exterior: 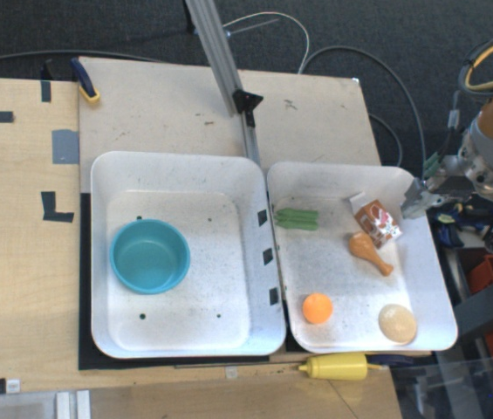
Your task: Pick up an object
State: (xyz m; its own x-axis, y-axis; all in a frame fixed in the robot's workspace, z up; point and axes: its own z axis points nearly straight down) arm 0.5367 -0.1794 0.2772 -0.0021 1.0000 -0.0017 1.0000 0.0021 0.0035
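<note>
Camera view, read left to right: I see a blue bowl (149,256) in the left bin (106,234). The right bin (333,177) holds a green piece (297,219), an orange ball (317,308), a brown drumstick shape (371,253), a red-and-white packet (377,221) whose print I cannot read, and a pale round object (397,322). A yellow bottle (338,367) lies just below that bin. My gripper (421,195) hangs at the bin's right rim; whether it is released or clenched I cannot tell.
</note>
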